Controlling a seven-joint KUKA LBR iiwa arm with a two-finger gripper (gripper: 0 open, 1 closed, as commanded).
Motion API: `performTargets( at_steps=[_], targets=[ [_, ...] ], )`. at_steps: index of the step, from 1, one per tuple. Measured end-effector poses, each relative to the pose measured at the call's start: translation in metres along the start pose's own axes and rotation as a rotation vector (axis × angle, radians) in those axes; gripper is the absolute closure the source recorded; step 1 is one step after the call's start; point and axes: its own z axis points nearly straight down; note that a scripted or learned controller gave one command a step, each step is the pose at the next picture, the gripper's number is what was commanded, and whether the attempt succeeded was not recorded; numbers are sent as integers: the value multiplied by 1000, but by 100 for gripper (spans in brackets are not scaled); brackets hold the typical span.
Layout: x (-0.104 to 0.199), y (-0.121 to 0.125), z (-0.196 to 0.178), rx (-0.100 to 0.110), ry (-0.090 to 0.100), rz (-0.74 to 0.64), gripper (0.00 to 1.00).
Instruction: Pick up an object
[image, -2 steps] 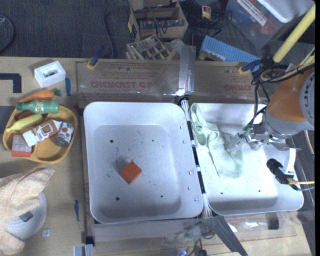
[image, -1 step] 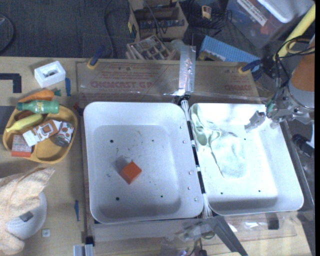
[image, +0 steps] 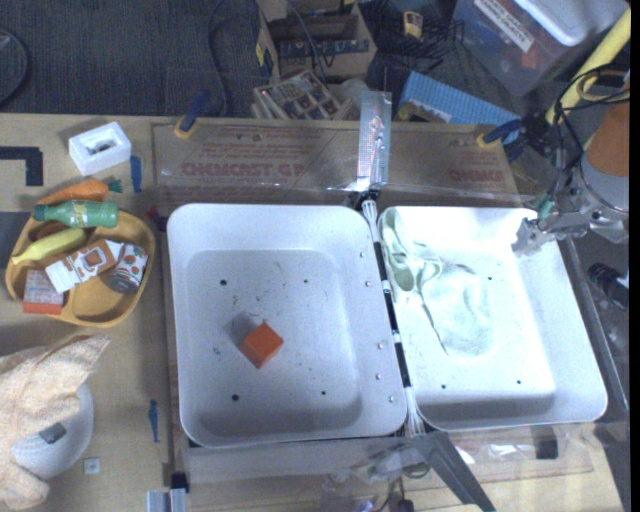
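Where the left bin (image: 200, 240) flattens out near its middle, an orange block (image: 263, 344) lies with one corner turned toward the camera, and a small grey piece (image: 243, 327) sits touching its upper left side. The right bin (image: 575, 370) holds a crumpled pale cloth (image: 440, 290) in its left half, against the wall shared with the left bin. The gripper (image: 545, 228) hangs at the right bin's upper right corner, well apart from the block; whether it is spread or pressed together cannot be told. On the table (image: 140, 140) to the far left stands a yellow bowl (image: 110, 305) of toy food, with a white box (image: 100, 147) above it.
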Motion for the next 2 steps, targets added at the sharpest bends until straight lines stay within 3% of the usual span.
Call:
performTargets(
  at_steps=[1,2],
  targets=[
    [0,0,0,0,0,0,0],
    [74,47,52,7,6,-197,0]
  ],
)
